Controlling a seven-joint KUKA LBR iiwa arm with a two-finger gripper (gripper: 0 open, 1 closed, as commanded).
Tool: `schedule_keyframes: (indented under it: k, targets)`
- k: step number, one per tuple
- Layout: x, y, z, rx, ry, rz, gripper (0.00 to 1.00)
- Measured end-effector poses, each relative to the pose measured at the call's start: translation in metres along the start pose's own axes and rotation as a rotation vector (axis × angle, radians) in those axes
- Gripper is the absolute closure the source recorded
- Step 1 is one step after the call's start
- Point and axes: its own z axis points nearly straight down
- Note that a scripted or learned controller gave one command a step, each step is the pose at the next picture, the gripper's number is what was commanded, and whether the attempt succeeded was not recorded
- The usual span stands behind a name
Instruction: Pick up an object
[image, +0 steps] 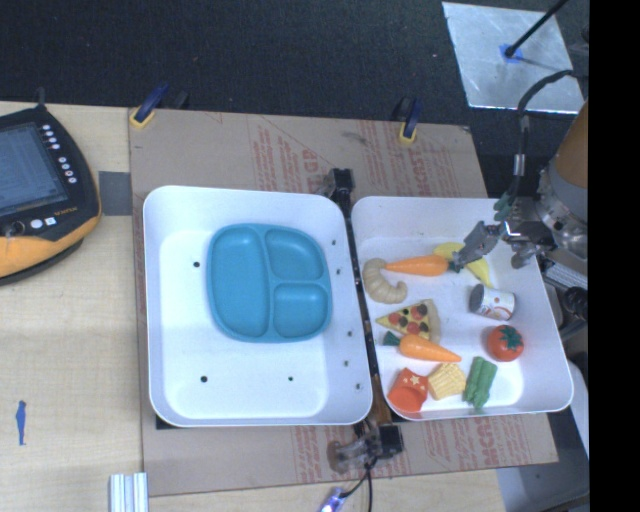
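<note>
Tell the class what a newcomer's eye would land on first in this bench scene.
A blue divided plate lies alone in the left white bin. The right white bin holds a bright scatter of toy food: two carrots, a pizza slice, a tomato. The gripper hangs over that bin's upper right.

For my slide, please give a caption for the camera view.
Gripper hovers over toy foods in the right bin; blue tray beside.

A pale wooden bench (70, 370) carries a brown cardboard sheet (300, 150); dark carpet (250, 45) lies beyond it
</note>
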Motion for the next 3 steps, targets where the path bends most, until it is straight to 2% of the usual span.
schedule_keyframes:
  k: [1, 2, 3]
  targets:
    - [-0.032, 0.046, 0.139, 0.003, -0.001, 0.000, 0.00]
    - [0.006, 0.091, 0.161, 0.000, -0.002, -0.002, 0.00]
    - [0.005, 0.090, 0.151, 0.004, -0.002, -0.003, 1.00]
